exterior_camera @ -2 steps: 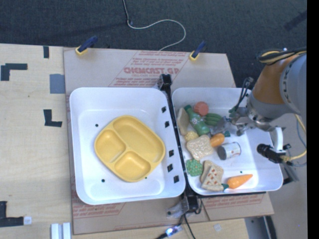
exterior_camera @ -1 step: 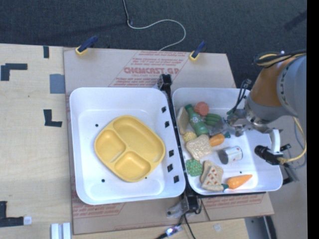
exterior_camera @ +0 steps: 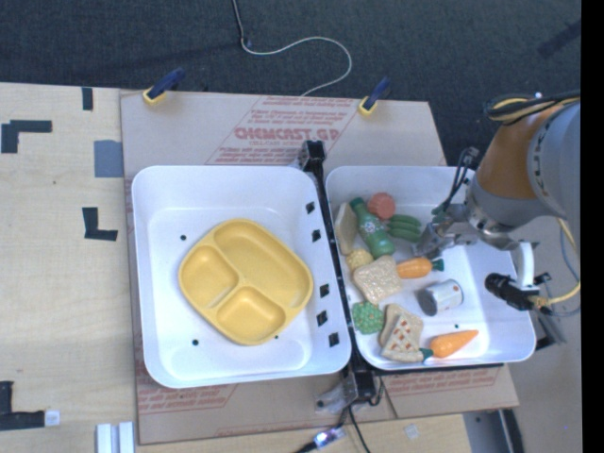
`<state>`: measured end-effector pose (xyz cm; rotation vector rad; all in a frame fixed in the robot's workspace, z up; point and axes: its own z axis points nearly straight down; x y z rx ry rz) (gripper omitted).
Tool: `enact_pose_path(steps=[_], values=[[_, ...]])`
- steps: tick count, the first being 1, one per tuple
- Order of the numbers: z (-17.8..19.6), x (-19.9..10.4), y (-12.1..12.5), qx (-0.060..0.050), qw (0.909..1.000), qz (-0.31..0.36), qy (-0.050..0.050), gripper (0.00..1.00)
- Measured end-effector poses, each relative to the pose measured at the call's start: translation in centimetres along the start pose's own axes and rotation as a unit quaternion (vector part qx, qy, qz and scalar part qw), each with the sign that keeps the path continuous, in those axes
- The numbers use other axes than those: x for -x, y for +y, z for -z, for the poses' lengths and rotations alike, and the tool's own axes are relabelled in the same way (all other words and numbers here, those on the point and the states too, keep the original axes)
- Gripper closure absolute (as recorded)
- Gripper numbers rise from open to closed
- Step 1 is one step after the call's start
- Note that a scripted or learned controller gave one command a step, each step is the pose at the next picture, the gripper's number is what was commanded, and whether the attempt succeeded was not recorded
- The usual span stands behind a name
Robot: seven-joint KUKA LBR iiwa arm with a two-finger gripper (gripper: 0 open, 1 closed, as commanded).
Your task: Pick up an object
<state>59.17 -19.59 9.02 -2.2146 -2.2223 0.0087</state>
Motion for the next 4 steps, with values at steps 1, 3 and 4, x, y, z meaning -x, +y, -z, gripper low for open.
enact_pose_path(steps=[1,3,4], values=[[5.9,0.2,-0.3,0.003,1.0000,-0.001,0.000,1.00],[13.2,0.3,0.0,0.001,1.0000,-0.001,0.001,1.00],[12.2,-4.3,-0.1,0.000,1.0000,0.001,0.002,1.00]])
